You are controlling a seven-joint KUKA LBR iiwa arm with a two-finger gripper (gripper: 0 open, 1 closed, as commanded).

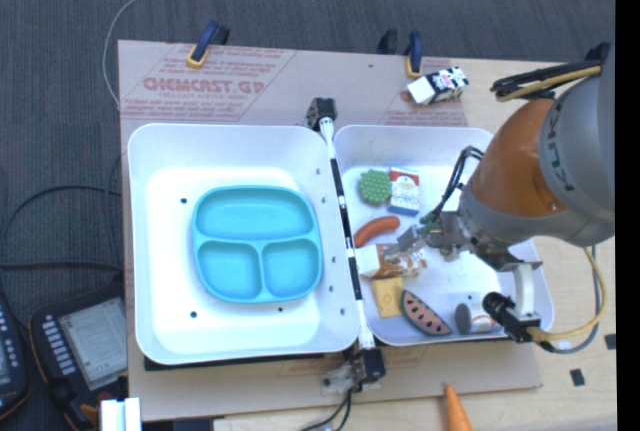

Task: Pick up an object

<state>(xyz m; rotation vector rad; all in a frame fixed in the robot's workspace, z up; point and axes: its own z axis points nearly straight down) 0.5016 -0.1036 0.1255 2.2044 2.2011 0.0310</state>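
Grey carpet surrounds the scene, and on it sits a brown board serving as the bench (200, 89), with two blue clamps along its far edge and a small black-and-white toy near the far right corner. Two shallow white bins lie side by side on it. Over on the left, the left bin (160, 159) carries a light blue divided tray (257, 243) with three compartments, lying flat in the middle. Now to the right bin (350, 144), where all the small things are gathered: a green round textured piece (375, 185) at the far side, just beside it a red, white and blue carton (404, 190), and below them a red sausage (376, 229), its long axis running on a slant from near-left up to far-right. Nearer the camera comes a brown crinkled packet (392, 265), then a yellow cheese wedge (388, 297), then a watermelon slice (424, 313) with its long axis slanting toward the near right corner, and a grey oval piece (463, 318) just beside it. The arm (560, 159) comes in from the right, orange band showing, and the gripper (415, 239) hangs low over the middle of the right bin, just right of the sausage and right above the brown packet. Whether the jaws are apart or together cannot be told from this angle, and nothing is seen between them.
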